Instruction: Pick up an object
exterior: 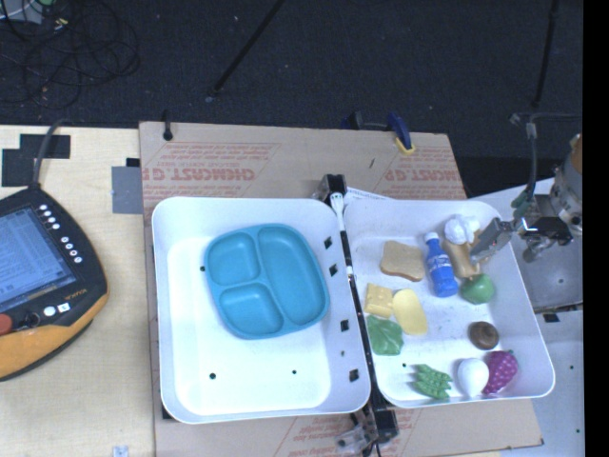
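We see the gripper (507, 233) at the right bin's (540, 348) far right rim, low over its upper corner, with the grey arm reaching in from the right edge. Its jaws stand apart, and nothing sits between them. The nearer finger slants down toward a tan wooden piece (461, 256) that lies just beside it; whether the two touch we cannot tell.

The toys all lie in the right bin. A small white ball (459, 228) sits at the top, touching the tan piece. A blue bottle (441, 265) with a white cap lies just left of that piece, and a green apple (479, 288) rests just below it. A slice of toast (403, 261) lies left of the bottle. Below it sit a yellow cheese block (380, 301) and a pale yellow piece (411, 311), touching, with a green leafy piece (384, 335) just under them. Toward the near rim we find a brown round piece (483, 334), a purple bunch of grapes (502, 370), a white egg (472, 376) touching the grapes, and a green spiky piece (431, 382).

The left bin (190, 369) carries a blue divided plate (265, 280) with three compartments. On the bench (86, 379) at the far left rests a control pendant (38, 279) with a lit screen.
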### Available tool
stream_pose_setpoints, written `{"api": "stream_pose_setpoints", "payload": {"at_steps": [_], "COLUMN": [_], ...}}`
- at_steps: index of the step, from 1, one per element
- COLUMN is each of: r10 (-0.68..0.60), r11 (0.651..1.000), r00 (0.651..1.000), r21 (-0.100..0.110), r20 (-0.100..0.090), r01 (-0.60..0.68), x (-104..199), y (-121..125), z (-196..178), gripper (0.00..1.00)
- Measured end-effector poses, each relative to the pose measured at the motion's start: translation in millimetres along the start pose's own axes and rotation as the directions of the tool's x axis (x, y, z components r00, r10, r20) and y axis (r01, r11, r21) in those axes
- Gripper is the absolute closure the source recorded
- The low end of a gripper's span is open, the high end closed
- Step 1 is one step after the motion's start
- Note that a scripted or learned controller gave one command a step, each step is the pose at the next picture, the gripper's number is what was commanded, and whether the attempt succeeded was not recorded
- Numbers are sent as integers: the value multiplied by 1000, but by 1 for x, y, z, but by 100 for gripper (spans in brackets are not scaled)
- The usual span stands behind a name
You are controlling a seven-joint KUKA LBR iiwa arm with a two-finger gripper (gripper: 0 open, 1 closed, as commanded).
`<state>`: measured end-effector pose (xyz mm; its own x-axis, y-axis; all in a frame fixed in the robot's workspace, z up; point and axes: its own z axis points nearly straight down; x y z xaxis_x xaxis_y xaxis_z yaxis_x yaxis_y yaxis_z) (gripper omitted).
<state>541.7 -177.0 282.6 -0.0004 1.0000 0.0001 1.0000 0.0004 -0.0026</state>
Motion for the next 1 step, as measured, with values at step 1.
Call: {"api": "stream_pose_setpoints", "payload": {"at_steps": [1], "r10": [-4], "r11": [1000], "r00": [1000], "r21": [9], "r20": [-4], "r01": [4], "x": [0], "y": [65], "z": [120], "gripper": [0]}}
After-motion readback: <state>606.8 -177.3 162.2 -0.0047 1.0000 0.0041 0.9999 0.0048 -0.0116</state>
